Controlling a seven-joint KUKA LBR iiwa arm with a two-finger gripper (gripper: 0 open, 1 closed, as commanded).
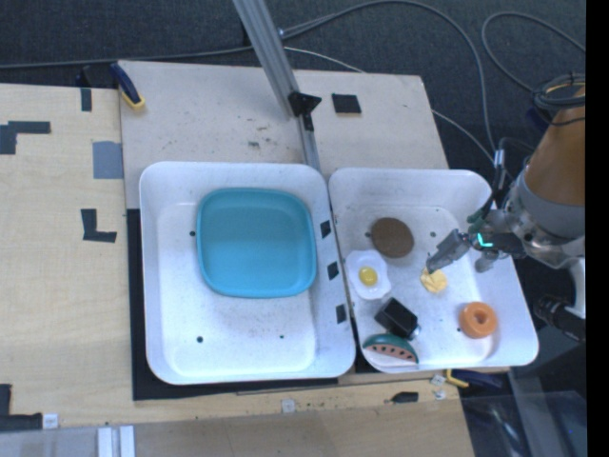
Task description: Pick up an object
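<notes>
You have the bench (57, 255) under everything, a pale wooden top with dark tape marks. On it sit two shallow white bins side by side. The left bin (162, 331) carries a large turquoise plate (255, 242), which lies flat across its upper middle. The right bin (457, 184) touches the left one along their shared wall and holds the small things.

The arm (557, 174) comes in from the right edge, with its orange band showing above the grey wrist. Its gripper (445, 255) hangs over the right half of the right bin, its fingers pointing down and left. You can see the fingers slightly parted, and nothing sits between them. The tips are just above the small yellow piece (434, 281), close to it, but you cannot tell whether they touch it.

Among the things in the right bin, look first at the brown round disc (391, 237) near the middle. The orange doughnut (478, 320) lies near the front right corner, well apart from the gripper. The watermelon slice (391, 352) rests against the front wall. Just above it lies the black block (397, 317), tilted. The fried egg (367, 277) sits near the dividing wall, below and left of the disc.
</notes>
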